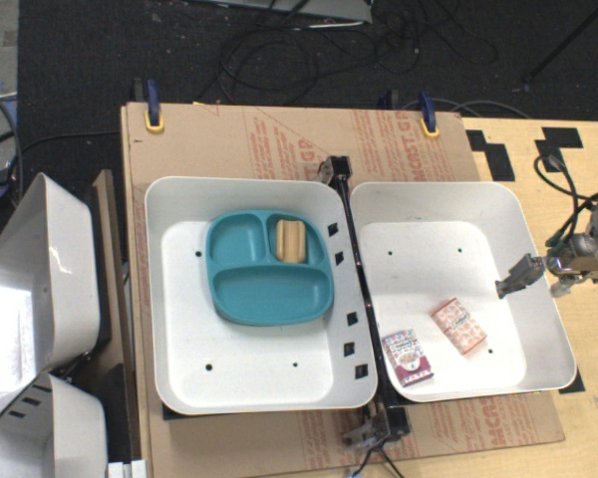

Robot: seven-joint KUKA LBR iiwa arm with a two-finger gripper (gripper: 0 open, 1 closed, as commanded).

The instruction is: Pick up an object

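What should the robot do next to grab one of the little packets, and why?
Probably slide the end effector toward the pink packet in the right bin. It sits at that bin's right edge, apart from both packets and holding nothing, and the pink one lies nearest, with bare floor around it.

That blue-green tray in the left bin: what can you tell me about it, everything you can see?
The teal tray looks like smooth moulded plastic, a rounded square with three compartments: two small ones at the far side and one wide one nearer the camera. It lies flat, right side up, on the floor of the left white bin, toward the bin's far half. A tan, wood-coloured block rests in its far-right compartment; the other two hold nothing. It lies apart from the bin's walls.
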